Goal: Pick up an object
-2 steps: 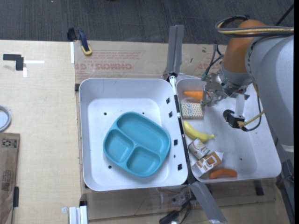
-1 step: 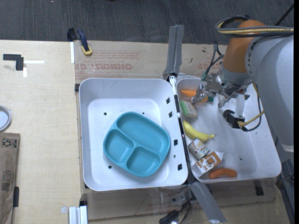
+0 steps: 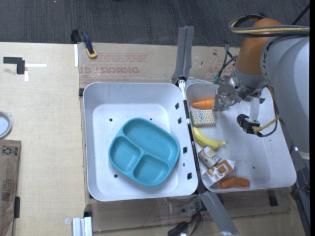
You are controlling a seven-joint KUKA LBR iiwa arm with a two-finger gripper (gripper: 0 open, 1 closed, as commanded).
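While I watch the one overhead camera feed, this is what I log:

Pincer: my gripper (image 3: pixel 220 103) is low over the far end of the right bin (image 3: pixel 275 181), with the grey arm (image 3: pixel 290 82) and its orange band (image 3: pixel 253 45) behind it on the right. I cannot tell how it stands, open or closed, and I see nothing held in it.

Carrot: a small orange carrot (image 3: pixel 203 103) lies just left of the pincer, very close to it; whether they touch I cannot tell.

Sponge-like block: a pale speckled block (image 3: pixel 203 117) sits just below-left of the pincer, beside the carrot.

Banana: a yellow banana (image 3: pixel 207 139) lies nearer the camera than the pincer, past the block.

Cartons: two small orange-and-white cartons (image 3: pixel 215 163) lie further toward me, well apart from the pincer.

Second orange piece: another orange item (image 3: pixel 235 183) rests at the near end of the right bin.

Left bin (image 3: pixel 96 132): well left of the pincer, it holds a blue divided plate (image 3: pixel 143 152).
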